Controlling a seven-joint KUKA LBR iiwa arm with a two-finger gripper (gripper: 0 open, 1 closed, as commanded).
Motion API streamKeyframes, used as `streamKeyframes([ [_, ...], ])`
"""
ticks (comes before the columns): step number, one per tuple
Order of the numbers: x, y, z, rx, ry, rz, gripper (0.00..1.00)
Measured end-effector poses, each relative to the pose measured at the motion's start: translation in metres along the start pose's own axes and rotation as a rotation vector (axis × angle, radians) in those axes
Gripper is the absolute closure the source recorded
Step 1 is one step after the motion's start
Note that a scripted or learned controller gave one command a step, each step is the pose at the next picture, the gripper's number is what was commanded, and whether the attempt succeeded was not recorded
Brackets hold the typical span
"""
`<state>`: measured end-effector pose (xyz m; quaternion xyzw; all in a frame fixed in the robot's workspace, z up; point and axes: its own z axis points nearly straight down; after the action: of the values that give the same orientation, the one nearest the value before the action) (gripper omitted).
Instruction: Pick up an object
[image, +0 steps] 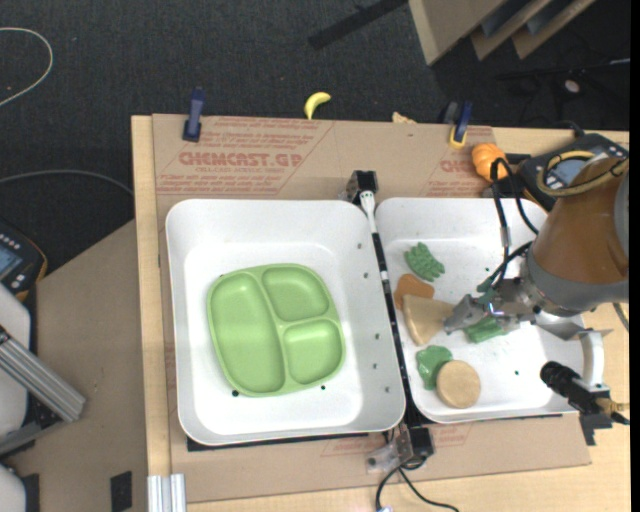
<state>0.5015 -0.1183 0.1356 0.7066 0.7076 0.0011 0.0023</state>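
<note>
Gripper (478, 318) sits low at the right bin's (520, 400) middle, reaching for a pick — its state I cannot tell — beside the tan wedge (424, 320) and something green, so the next move likely calls for closing, then lifting.

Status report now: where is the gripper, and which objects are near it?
Gripper low in right bin, beside tan wedge. Nothing seen between its fingers. Round tan piece, green pieces close by. Green divided plate in left bin.
</note>
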Motion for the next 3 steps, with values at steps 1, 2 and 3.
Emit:
streamKeyframes([
  [1, -0.002, 0.007, -0.001, 0.003, 0.0, 0.001, 0.0],
  [2, 0.026, -0.024, 0.053, 0.009, 0.005, 0.003, 0.0],
  [3, 0.026, -0.021, 0.039, 0.0, 0.002, 0.002, 1.0],
])
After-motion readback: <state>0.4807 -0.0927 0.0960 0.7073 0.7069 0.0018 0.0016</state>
